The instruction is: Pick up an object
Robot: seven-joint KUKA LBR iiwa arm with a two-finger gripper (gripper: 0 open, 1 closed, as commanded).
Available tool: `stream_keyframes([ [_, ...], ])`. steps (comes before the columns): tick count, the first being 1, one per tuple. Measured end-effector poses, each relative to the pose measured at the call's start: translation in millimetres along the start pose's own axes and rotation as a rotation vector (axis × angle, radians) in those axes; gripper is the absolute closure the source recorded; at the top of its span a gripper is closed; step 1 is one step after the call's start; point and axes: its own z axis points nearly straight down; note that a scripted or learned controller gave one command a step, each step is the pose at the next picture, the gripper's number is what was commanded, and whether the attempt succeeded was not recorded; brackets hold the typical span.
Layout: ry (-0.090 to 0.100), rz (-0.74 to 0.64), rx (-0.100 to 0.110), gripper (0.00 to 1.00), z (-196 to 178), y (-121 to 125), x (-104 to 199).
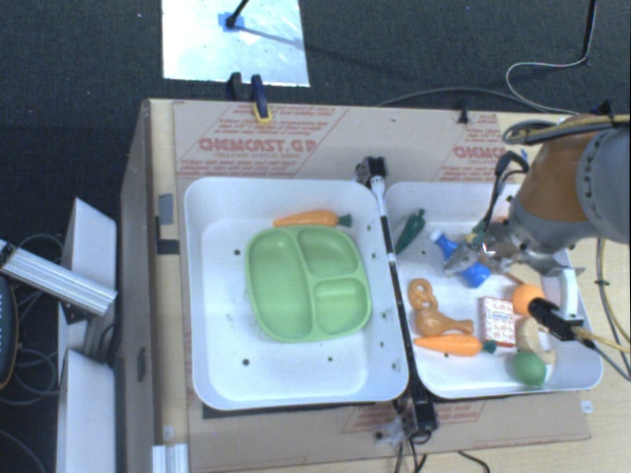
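A small blue object (473,273) is seen in the right bin (592,374), near its upper middle, and it is taken here as the thing most likely to be picked up. The tool (461,254) is right at it, touching or almost touching its upper left side, so the blue object lies just below and to the right of the tool tip. Its long side cannot be made out, because part of it is covered by the tool. Whether the tool is open or closed cannot be told, and nothing can be seen held in it. A green pepper (409,229) lies a little to the left of the tool, tilted. Below are a pretzel (421,292), an orange carrot (449,344) lying sideways, a small box (496,321), an orange ball (525,297) and a green ball (527,368). The grey arm (567,200) is reached in from the right. In the left bin (212,363) a green divided plate (308,282) is found, with another carrot (311,219) just above it. Both bins are carried by the worktop (296,136).
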Motion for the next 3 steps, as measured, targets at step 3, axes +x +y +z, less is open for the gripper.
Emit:
stream_keyframes([
  [3, 0.001, -0.005, -0.006, 1.00, -103, 42, 117],
])
